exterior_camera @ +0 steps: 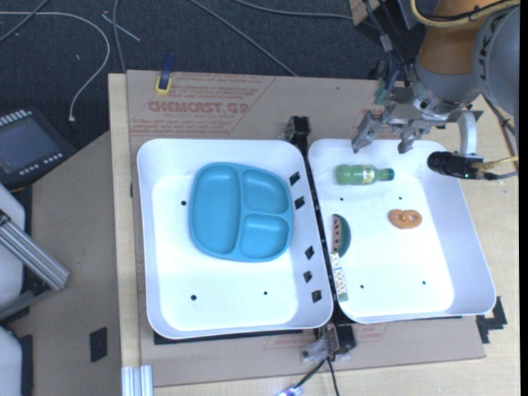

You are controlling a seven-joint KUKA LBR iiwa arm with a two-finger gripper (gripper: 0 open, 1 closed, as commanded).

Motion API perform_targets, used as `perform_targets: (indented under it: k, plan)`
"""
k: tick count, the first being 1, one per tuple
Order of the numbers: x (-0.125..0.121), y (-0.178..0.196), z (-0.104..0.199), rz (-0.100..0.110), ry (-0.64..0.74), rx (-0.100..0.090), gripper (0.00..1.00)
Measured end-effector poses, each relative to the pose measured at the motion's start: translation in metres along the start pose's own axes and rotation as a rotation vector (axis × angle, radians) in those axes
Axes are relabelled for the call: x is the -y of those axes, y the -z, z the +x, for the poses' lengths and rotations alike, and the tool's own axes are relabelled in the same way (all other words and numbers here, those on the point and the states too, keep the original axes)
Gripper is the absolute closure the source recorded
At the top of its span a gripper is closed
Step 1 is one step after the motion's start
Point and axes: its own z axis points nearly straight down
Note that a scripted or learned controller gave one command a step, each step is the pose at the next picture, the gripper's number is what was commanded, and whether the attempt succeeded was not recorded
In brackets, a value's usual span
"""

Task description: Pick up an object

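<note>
A green bottle (364, 173) lies on its side near the far edge of the right bin (437, 291). A small brown pretzel (405, 218) sits in the same bin, nearer the camera and a little to the right of the bottle, apart from it. Against that bin's left wall lies a watermelon slice (340, 233), with a narrow wrapped bar (338, 277) just below it along the same wall.

The gripper (384, 142) hangs over the far edge of the right bin, just above the bottle and not touching it. Its two fingers (360, 139) are spread wide, with nothing between them.

The left bin (165, 279) holds a blue divided plate (241, 211). Both bins rest on the cardboard-covered surface (206, 101).
</note>
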Motion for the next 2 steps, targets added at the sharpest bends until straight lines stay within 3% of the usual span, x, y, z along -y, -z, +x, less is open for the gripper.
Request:
perform_targets:
  k: [1, 2]
  plan:
    - [-0.003, 0.009, 0.000, -0.015, 0.002, 0.001, 0.00]
    - [-0.001, -0.054, 0.002, -0.008, 0.002, 0.001, 0.00]
